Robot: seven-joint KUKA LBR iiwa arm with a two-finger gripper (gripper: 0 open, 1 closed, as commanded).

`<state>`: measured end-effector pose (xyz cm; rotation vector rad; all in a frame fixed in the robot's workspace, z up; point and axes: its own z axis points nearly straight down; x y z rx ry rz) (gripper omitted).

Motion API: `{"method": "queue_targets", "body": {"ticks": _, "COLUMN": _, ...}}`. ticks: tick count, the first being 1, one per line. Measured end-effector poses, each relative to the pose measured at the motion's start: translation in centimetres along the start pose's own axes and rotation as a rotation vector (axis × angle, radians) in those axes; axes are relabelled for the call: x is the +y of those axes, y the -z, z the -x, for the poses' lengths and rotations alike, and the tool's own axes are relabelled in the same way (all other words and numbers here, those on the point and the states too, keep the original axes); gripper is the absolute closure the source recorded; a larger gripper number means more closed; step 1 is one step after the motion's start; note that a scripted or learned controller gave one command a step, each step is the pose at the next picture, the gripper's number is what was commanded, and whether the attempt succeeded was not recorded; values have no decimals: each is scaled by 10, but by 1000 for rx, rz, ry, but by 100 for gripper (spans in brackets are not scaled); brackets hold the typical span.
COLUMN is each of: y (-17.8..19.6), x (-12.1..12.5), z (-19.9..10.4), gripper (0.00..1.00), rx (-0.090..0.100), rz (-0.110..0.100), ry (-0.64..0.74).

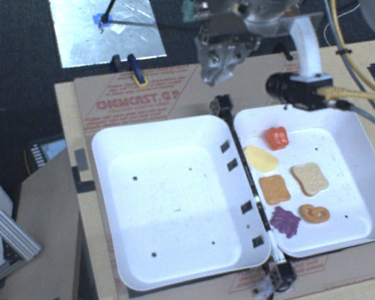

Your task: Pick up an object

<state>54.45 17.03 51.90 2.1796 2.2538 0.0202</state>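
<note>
Several small toy foods lie in the right bin (364, 172): a red pepper-like piece (277, 138), a yellow piece (261, 158), an orange cracker-like square (275, 189), a tan bread slice (310, 178), a purple grape cluster (283, 221) and a small brown pretzel (314, 214). My gripper (221, 61) hangs high above the back edge of the bins, near the divider, well away from every object. Nothing shows between its metal fingers.
The left bin (174, 198) is a plain white tray with small dark dots. A black clamp strip (244, 179) joins the two bins. Behind the bench lie a cardboard sheet (139, 97) and a shiny metal plate (106, 22). Cables (365, 100) run in from the right.
</note>
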Motion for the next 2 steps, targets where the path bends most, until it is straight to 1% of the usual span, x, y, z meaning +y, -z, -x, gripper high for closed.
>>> {"method": "queue_targets", "body": {"ticks": 1, "y": -159, "x": -29, "z": 19, "gripper": 100, "rx": -9, "rz": -29, "ry": -35}}
{"method": "queue_targets", "body": {"ticks": 2, "y": -110, "x": -55, "z": 105, "gripper": 100, "rx": -5, "rz": -8, "ry": -40}}
